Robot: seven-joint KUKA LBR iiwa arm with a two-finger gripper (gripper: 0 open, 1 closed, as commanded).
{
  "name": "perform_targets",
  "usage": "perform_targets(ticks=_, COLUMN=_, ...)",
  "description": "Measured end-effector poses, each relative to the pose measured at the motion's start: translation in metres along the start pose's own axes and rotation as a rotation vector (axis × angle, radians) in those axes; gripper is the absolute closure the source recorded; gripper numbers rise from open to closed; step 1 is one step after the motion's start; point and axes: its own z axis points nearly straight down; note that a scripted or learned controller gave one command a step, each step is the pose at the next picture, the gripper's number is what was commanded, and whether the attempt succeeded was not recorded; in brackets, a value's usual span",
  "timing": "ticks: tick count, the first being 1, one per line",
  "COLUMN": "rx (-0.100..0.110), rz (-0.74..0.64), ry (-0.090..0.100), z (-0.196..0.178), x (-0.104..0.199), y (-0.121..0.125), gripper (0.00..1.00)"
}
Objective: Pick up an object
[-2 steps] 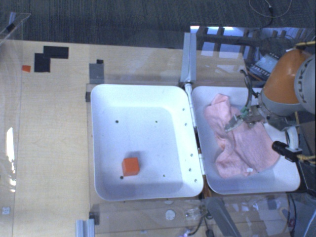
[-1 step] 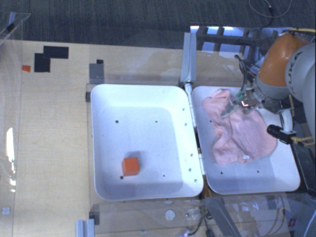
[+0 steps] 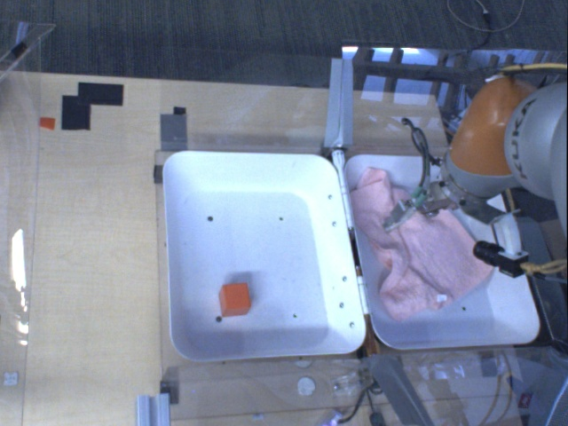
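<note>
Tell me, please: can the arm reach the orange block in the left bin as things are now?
Probably yes. The orange block lies alone on the floor of the left bin, open from above. The gripper is over the pink cloth in the right bin, so the arm must cross the divider.

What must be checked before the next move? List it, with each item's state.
1. End effector over a target: ok, it sits above the pink cloth in the right bin.
2. Cloth held: cannot tell, the tip blends into the folds.
3. Cloth inside the bin walls: ok, all of it lies within the rim.
4. Orange block out of the way: ok, it rests apart in the left bin.
5. Divider between bins clear of the arm: ok, the arm comes in from the right.
</note>
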Motion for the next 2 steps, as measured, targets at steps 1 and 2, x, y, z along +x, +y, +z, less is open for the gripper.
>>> perform_targets(ticks=1, rx=0.004, rz=0.237, ry=0.001, z=0.002, x=-0.007, y=0.046, gripper=0.00)
perform_targets(ticks=2, rx=0.002, rz=0.124, ry=-0.002, z=0.000, x=-0.040, y=-0.028, gripper=0.00)
